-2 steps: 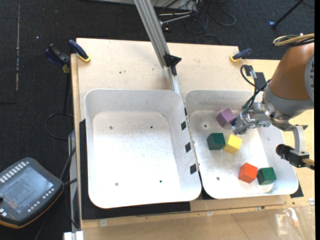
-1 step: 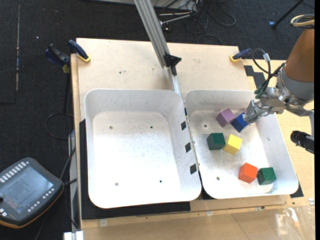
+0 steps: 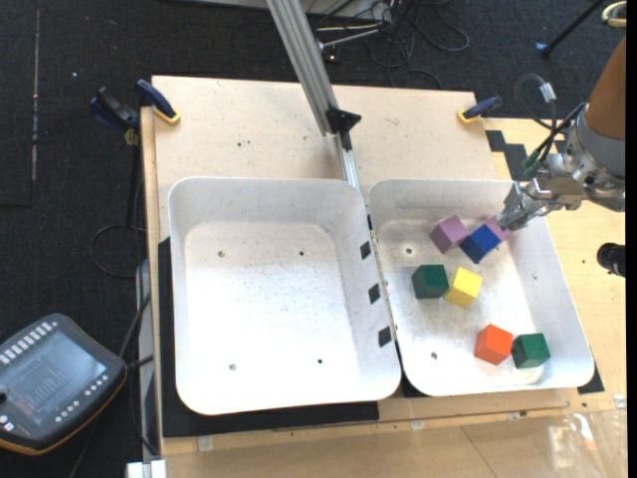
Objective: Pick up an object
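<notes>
Your stock: right bin (image 3: 557,297) holds six blocks. Gripper (image 3: 516,213) sits low at the far right, just beside the blue block (image 3: 483,242), likely target; its grasp state cannot be told.

Matt speckled white plastic bins (image 3: 199,267)

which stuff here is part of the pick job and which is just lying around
Part of the job:
gripper
purple block
blue block
dark green block
yellow block
orange block
green block
right bin

Lying about:
left bin
pendant
clamps
</notes>
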Motion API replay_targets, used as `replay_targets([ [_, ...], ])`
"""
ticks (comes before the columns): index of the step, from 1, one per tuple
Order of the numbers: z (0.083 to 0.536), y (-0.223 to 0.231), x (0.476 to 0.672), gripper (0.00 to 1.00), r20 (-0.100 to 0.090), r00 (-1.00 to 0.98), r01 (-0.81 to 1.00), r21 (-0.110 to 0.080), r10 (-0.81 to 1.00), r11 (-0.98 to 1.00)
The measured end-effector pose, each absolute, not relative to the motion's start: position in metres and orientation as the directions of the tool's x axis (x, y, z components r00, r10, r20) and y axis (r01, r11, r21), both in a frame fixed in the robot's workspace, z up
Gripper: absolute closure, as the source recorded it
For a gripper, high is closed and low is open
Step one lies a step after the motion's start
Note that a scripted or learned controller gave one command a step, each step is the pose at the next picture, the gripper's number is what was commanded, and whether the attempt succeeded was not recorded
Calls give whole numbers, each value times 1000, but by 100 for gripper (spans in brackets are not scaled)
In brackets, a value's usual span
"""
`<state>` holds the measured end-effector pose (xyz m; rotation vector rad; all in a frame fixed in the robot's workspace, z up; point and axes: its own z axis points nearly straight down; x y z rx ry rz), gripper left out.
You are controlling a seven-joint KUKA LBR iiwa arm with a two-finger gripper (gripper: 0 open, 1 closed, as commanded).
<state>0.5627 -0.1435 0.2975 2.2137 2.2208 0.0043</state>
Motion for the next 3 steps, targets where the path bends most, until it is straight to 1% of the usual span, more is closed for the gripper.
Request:
replay_targets([
  [1, 290, -90, 561, 100, 1, -8, 1000, 0, 1000, 8],
  [2, 281, -30, 563, 100, 2, -9, 1000, 0, 1000, 9],
  [3, 264, 21, 582, 100, 1, -8, 1000, 0, 1000, 8],
])
